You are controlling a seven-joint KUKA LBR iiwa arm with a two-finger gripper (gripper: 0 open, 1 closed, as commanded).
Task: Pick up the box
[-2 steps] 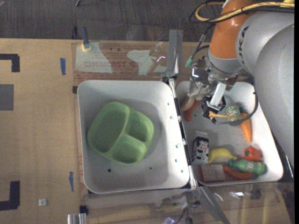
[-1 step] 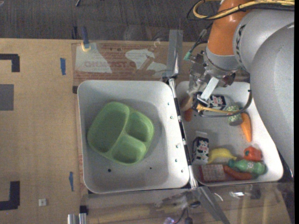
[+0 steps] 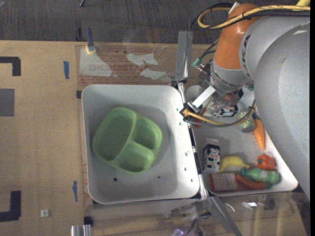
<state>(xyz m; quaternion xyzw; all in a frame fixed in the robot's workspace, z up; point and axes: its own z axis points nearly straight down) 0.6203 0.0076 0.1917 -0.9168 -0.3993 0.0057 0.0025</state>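
The box [image 3: 212,158] is a small carton with a black top and a white face printed with black cow-like patches. It lies in the right bin [image 3: 235,142], close against that bin's left wall, next to the left bin [image 3: 89,132]. A yellow banana [image 3: 232,162] lies just beside the box, and a flat reddish packet [image 3: 225,182] sits near it towards the bin's front edge. The gripper [image 3: 225,102] is over the far part of the right bin, apart from the box; whether it is parted or closed cannot be told. A second black-and-white patterned thing [image 3: 228,113] lies right under it, partly hidden. A green divided plate [image 3: 128,139] lies in the left bin
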